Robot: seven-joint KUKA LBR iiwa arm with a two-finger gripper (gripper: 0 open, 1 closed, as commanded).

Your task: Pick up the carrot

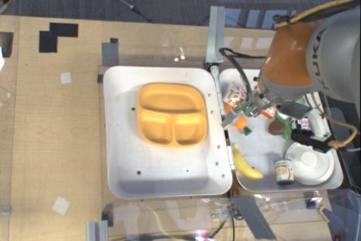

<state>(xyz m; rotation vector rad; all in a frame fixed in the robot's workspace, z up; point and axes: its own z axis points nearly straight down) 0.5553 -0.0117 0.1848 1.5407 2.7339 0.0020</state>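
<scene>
Clutter worried us; our two-finger gripper [248, 110] hovered just above the small orange carrot [240, 121]; finger state, we couldn't tell; neighbouring orange-white packet [233, 100] might get grabbed instead.

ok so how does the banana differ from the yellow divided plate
The banana is a slim curved fruit; the yellow divided plate is broad, rounded and split into compartments. The banana lies in the right bin, the plate in the left bin. The plate looks far larger. Both are yellow.

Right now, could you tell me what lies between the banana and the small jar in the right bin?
In the camera view, bare white bin floor separates the banana from the small jar.
</scene>
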